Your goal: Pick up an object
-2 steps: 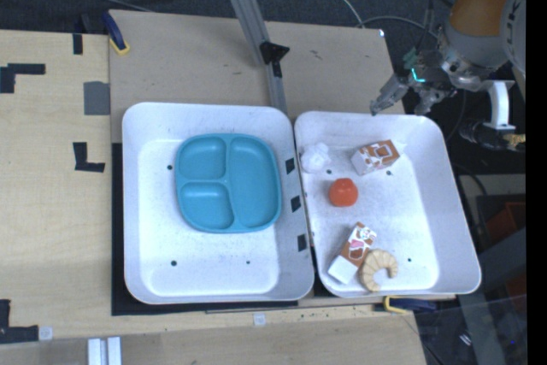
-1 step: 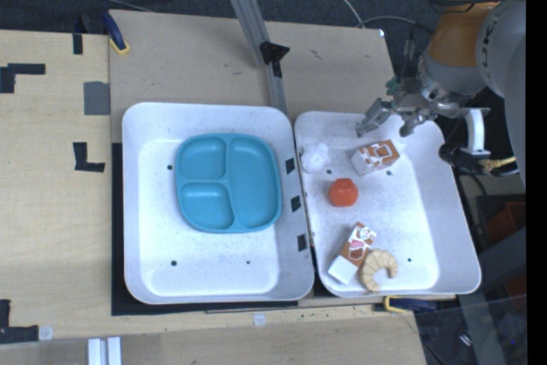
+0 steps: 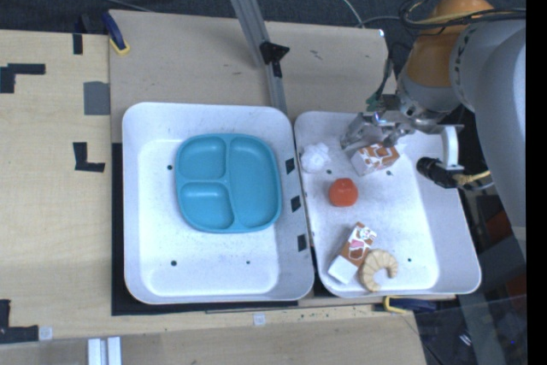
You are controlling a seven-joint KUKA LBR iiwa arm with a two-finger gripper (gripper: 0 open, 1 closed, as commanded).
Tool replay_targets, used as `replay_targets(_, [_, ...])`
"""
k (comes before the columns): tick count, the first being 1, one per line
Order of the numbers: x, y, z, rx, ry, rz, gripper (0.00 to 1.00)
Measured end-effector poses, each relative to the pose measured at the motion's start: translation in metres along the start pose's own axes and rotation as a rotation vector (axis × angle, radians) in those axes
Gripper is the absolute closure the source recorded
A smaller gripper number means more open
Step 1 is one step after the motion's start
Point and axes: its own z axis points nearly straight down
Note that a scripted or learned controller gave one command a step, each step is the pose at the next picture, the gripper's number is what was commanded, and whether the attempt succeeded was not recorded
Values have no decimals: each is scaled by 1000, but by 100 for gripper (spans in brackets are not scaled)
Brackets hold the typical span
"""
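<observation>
- The bench [image 3: 51,209] is seen as pale, matt wood.
- Both bins [image 3: 145,269] are seen as white, speckled plastic.
- The divided plate [image 3: 229,182] is seen as smooth blue plastic.
- The carton [image 3: 356,245] is seen as printed card.

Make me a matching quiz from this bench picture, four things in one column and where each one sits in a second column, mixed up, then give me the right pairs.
Things:
1. blue divided plate
2. red ball
3. croissant
4. crumpled white wrapper

Places:
A. near the front edge of the right bin, beside a small carton
B. about the middle of the right bin
C. in the left bin
D. at the right bin's far left corner, by the divide

Pairs: 1-C, 2-B, 3-A, 4-D
</observation>
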Motion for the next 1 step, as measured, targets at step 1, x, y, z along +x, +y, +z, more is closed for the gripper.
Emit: replay_targets(1, [-1,6,8,-23,-5,0,0])
